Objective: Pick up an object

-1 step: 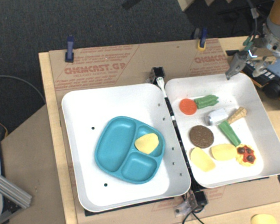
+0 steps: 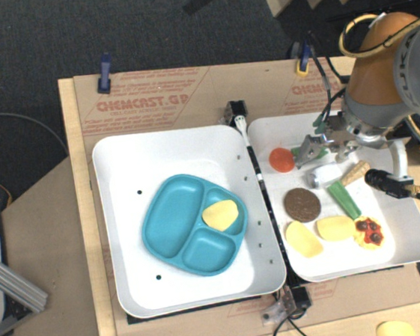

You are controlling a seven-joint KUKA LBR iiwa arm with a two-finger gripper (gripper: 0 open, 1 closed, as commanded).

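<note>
Clutter (image 2: pixel 333 221) around brown disc (image 2: pixel 302 204), right bin (image 2: pixel 408 250).

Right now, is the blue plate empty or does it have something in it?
Not empty. The blue plate in the left bin has a yellow piece lying in its upper right compartment; its other two compartments look bare.

Six small food toys (image 2: pixel 302 204) in right bin (image 2: pixel 411 250)

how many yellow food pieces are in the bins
3: one on the teal plate in the left bin; two side by side in the right bin. The arm may hide more.
</note>
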